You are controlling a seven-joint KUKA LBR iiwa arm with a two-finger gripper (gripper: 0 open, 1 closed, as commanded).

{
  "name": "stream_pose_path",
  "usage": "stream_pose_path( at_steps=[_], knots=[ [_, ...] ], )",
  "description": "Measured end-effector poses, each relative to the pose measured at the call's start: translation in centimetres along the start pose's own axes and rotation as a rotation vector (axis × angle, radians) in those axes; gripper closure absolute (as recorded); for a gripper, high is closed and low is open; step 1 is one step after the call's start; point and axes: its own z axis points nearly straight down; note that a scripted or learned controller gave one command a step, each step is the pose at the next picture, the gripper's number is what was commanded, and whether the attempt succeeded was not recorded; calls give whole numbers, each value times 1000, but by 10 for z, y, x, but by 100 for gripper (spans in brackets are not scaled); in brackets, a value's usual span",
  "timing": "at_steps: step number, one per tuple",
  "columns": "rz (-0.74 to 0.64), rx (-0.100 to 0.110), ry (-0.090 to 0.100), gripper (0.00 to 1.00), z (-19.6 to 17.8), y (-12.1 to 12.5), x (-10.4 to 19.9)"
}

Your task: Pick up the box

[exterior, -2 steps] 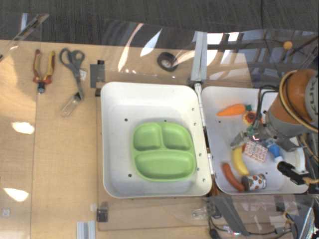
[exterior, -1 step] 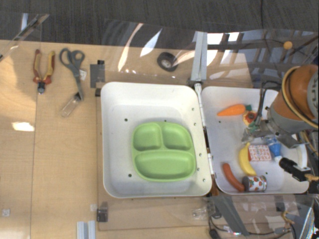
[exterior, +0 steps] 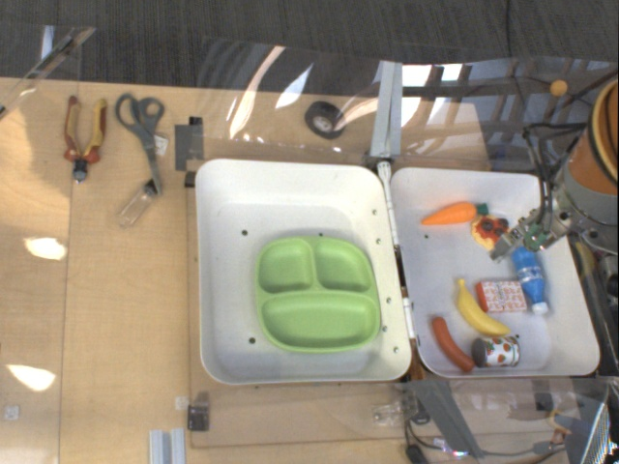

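Observation:
The box (exterior: pixel 503 297) is small and flat, pink and white with a checked print. It lies in the right bin (exterior: pixel 426 278), between a banana (exterior: pixel 477 309) and a blue bottle (exterior: pixel 529 278). My gripper (exterior: pixel 528 232) hangs over the far end of the blue bottle, just behind the box and a little to its right. It is apart from the box. The grey arm with its orange band (exterior: pixel 592 167) comes in from the right edge.
The right bin also holds a carrot (exterior: pixel 450 215), a small red and yellow toy (exterior: pixel 489 229), a red sausage (exterior: pixel 451 343) and a small can (exterior: pixel 497 352). A green divided plate (exterior: pixel 317 293) sits in the left bin (exterior: pixel 222 259). Pliers (exterior: pixel 81 138) and scissors (exterior: pixel 143 124) lie on the bench at left.

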Motion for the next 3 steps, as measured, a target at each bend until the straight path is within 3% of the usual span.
stream_pose_path(
  at_steps=[1,2,3],
  knots=[
    [1,1,1,0,0,0,0],
    [78,-3,-4,0,140,-9,-34],
    [270,-7,-5,0,139,-42,-7]
  ],
)
